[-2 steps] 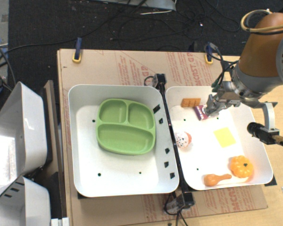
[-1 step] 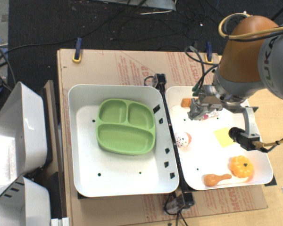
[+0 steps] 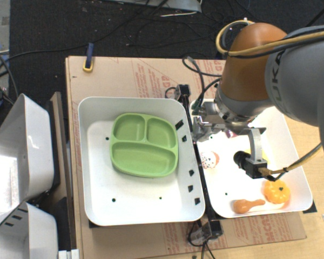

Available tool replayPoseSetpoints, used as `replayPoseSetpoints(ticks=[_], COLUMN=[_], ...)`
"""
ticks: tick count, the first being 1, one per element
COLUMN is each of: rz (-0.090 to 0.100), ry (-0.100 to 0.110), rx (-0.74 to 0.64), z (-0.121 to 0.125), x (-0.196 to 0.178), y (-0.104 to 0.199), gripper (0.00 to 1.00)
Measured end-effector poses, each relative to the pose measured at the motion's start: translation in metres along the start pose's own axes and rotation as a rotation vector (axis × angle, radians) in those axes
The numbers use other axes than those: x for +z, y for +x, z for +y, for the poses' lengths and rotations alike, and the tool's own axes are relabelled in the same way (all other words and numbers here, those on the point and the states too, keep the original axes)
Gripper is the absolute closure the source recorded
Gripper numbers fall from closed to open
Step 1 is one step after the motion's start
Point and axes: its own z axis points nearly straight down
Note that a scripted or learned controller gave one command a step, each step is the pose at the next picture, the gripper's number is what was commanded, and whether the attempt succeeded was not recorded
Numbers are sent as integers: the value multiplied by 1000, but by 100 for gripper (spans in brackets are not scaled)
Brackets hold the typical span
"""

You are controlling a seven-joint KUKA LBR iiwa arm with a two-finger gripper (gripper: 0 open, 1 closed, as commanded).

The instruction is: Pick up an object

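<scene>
Small white object (image 3: 208, 159) lies in right bin (image 3: 227, 185), close to its left wall
Jaws hidden under wrist, cannot tell if released or clenched; judgement: centre over it, keep clear of wall, descend straight. Beyond: orange pumpkin (image 3: 275, 192), orange gourd (image 3: 247, 204) near front rim

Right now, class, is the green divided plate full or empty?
Empty. The green divided plate lies flat in the left bin, and its three compartments show only bare green.
</scene>
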Motion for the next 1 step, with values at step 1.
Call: replayPoseSetpoints(ticks=[1], rz=[-1], ry=[1], rx=[1], z=[2], x=[13], y=[49], gripper=[100])
